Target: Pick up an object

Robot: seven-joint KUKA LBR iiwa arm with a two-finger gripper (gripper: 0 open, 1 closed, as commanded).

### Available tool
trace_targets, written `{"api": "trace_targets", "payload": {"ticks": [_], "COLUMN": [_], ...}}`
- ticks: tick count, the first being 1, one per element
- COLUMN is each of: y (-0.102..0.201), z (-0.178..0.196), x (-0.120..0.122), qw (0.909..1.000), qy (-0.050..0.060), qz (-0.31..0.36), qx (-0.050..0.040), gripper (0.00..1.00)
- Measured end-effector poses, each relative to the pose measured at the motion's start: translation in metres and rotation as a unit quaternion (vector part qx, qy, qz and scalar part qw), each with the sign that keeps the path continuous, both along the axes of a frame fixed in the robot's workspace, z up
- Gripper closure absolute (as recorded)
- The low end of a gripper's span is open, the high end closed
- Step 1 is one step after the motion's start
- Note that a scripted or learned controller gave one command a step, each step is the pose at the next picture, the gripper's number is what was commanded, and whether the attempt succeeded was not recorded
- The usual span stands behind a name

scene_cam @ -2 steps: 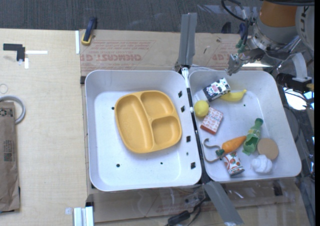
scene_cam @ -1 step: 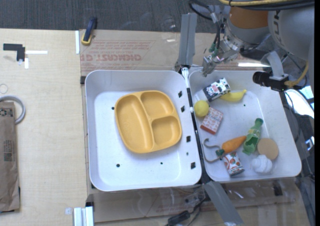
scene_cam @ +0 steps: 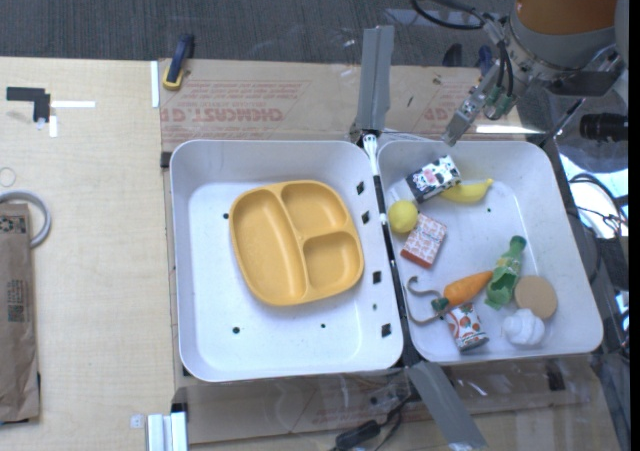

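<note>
A: Where does the gripper [scene_cam: 470, 114] sit?

B: High over the back rim of the right bin [scene_cam: 560, 189], tilted down toward the left. Whether it is spread or closed I cannot tell, and nothing shows in its hold.

A: Why are the things split as they are?

B: The small ones are heaped in the right bin as pickings; the left bin [scene_cam: 200, 269] bears a yellow divided plate [scene_cam: 295, 239], probably a place to drop them.

A: Which thing is nearest the gripper?

B: The black-and-white carton [scene_cam: 435, 179], at the bin's back, touching the banana [scene_cam: 468, 191]. Its long axis runs from lower left to upper right. The banana lies nearly crosswise, its tip pointing right.

A: And farther off?

B: A lemon [scene_cam: 402, 216], a red box [scene_cam: 425, 240], and a carrot [scene_cam: 466, 288] pointing left and down.
</note>
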State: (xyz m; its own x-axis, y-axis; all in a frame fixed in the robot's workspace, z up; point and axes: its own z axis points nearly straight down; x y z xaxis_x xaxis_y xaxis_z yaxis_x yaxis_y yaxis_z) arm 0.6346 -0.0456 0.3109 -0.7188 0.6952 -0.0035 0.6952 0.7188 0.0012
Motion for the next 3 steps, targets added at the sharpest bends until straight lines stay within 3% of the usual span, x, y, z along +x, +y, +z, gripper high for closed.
{"api": "trace_targets", "payload": {"ticks": [1, 2, 3], "y": [0.031, 0.087, 0.117], "z": [-0.051, -0.065, 0.024], "x": [0.014, 0.013, 0.022], "qw": [1.0000, 0.9986, 0.9999], "qy": [0.001, 0.002, 0.000], "qz": [-0.002, -0.054, -0.017], "qx": [0.0001, 0.0002, 0.0001], "gripper": [1.00, 1.00, 1.00]}}
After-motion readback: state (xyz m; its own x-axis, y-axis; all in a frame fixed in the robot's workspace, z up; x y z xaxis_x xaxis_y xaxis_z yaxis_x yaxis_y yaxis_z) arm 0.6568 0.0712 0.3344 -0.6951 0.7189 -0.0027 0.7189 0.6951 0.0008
